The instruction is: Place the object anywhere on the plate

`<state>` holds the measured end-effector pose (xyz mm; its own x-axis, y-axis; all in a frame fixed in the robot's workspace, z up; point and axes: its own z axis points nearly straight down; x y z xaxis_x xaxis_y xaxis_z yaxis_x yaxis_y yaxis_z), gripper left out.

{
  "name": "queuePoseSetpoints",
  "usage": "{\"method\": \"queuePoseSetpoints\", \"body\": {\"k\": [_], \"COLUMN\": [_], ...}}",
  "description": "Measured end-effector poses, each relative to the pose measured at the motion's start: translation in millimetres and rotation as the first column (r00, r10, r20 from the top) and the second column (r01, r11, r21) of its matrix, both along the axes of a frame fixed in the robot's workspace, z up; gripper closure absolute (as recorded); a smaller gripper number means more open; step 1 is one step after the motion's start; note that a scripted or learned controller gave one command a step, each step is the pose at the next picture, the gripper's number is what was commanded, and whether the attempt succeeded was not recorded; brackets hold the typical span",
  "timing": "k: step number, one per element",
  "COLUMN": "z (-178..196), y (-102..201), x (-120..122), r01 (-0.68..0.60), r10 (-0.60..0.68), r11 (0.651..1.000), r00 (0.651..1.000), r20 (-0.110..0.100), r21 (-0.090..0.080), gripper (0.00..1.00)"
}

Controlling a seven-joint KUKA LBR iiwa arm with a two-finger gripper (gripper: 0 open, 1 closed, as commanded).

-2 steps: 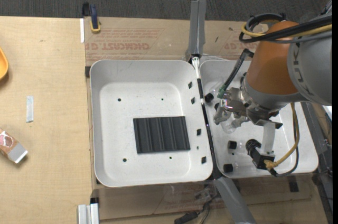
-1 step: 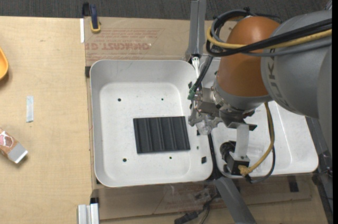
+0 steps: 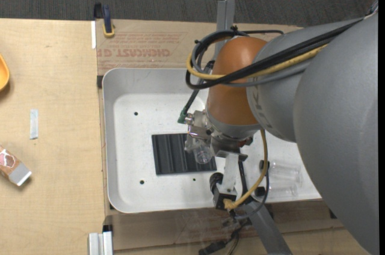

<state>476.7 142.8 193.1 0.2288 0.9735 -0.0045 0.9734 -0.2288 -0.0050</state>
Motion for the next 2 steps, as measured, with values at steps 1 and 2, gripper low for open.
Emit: {"method": "queuePoseSetpoints", "body": {"k": [1, 2], "z": [37.8, 37.9], "y": [41.8, 41.7], "x": [0.4, 0.5], "r01": [-0.014, -0.014], "r10": [0.014, 0.014], "r11": [1.000, 1.000], "r00": [1.000, 1.000], "r20": [0.002, 0.002], "r21": [0.000, -0.001], "gripper": [1.00, 0.00]}}
